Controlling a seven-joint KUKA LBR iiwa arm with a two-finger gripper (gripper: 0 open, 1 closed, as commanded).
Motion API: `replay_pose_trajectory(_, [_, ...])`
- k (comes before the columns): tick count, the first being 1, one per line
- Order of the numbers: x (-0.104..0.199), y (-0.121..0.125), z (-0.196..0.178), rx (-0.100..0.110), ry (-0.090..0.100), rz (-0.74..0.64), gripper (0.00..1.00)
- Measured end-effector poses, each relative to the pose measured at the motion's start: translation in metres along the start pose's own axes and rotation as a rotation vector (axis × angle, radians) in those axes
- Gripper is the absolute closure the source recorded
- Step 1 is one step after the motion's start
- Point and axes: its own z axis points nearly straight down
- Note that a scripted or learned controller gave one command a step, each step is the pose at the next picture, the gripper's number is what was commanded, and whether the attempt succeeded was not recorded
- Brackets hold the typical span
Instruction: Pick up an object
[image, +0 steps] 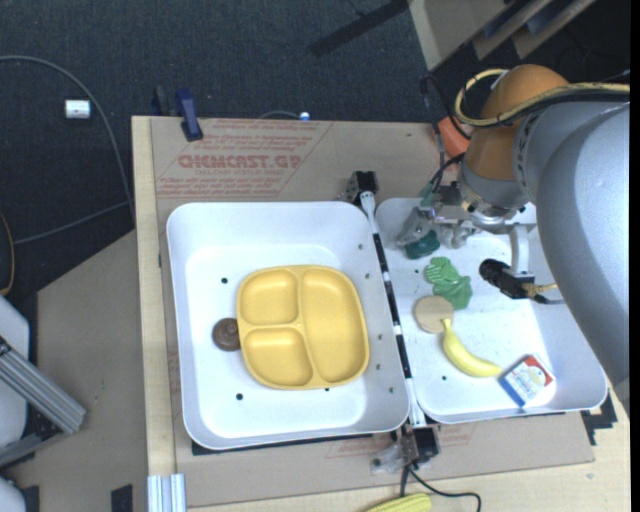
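Note:
My gripper hangs over the far left corner of the right bin. Just below and left of it lies a small teal object, touching or nearly touching the gripper; whether it is held I cannot tell. Nearer the camera sit a green leafy toy, a beige round disc, a banana and a small red, white and blue box.
The left bin holds a yellow divided plate with a small brown round piece at its left side. A ridge separates the two bins. The grey arm covers the right bin's far right side.

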Motion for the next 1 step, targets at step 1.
replay_pose_trajectory(1, [0.0001,0.0006,-0.0105,-0.002,-0.002,-0.001,1.00])
